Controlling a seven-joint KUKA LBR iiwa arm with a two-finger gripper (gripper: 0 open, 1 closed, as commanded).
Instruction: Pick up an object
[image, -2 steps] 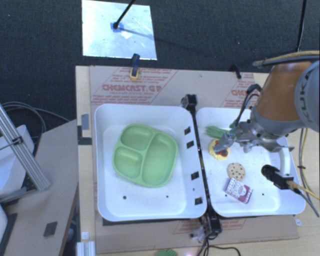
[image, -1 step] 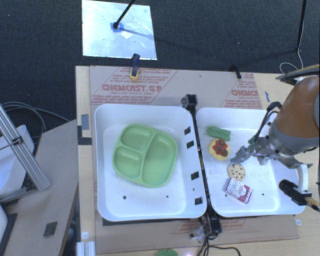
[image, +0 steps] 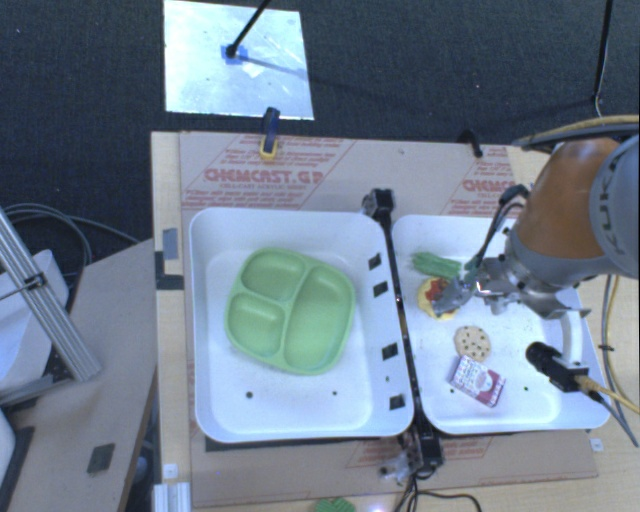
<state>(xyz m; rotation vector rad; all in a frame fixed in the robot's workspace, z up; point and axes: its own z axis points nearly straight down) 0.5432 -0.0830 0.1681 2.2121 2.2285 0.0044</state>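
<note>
In the right bin (image: 560, 405) lie a green leafy toy (image: 436, 264), a yellow and red toy (image: 432, 298), a round cookie (image: 472, 343) and a red and white packet (image: 476, 381). My gripper (image: 456, 294) reaches in from the right and sits low, at the right edge of the yellow and red toy and just below the green toy. Its tip overlaps the yellow and red toy, but I see nothing clearly held. The cookie and the packet lie apart from the gripper, toward the near side.
The left bin (image: 210, 400) holds a green divided plate (image: 291, 310). A black divider (image: 392, 300) runs between the bins. The grey and orange arm (image: 575, 225) covers the right bin's far right part. A black part (image: 553, 366) with a cable hangs near its right rim.
</note>
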